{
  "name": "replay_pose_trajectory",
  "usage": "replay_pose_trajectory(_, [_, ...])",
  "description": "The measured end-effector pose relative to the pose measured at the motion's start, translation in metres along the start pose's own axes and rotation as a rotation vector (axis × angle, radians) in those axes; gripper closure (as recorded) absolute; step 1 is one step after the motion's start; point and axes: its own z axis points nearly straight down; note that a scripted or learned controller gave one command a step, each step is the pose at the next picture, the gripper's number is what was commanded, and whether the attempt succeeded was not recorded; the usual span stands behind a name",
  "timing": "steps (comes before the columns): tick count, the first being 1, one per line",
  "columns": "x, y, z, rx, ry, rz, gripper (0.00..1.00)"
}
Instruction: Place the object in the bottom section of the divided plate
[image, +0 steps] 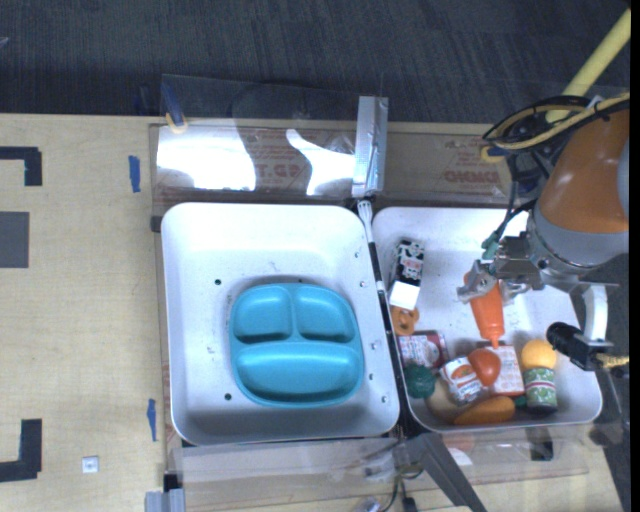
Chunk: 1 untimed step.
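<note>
1. The pincer (492, 283) sits in the right bin (440, 225), at the right of the frame, with an orange carrot-like toy (489, 315) hanging from it; the toy's top appears to sit between the fingers, so I judge it gripped, though the contact itself is small and partly hidden.
2. The toy's long axis runs nearly top to bottom in the frame, its narrow end up at the pincer and its blunt end down toward the pile of toy food (480, 375) at the bin's lower edge.
3. The target lies well to the left: the blue divided plate (296, 340) in the left bin (200, 250). Its bottom section (298, 372) is the single wide compartment nearest the lower edge of the frame, so the carry must cross the wall between the bins, leftward and slightly down.
4. Counts: one arm, one pincer, two white bins on the desk (70, 300), one plate with three sections (two small above, one wide below), one carrot toy in the grip, and roughly eight or so other small items in the right bin.
</note>
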Motion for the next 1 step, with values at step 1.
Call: replay_pose_trajectory(1, [0.073, 0.0008, 0.0006, 0.001, 0.002, 0.03, 1.0])
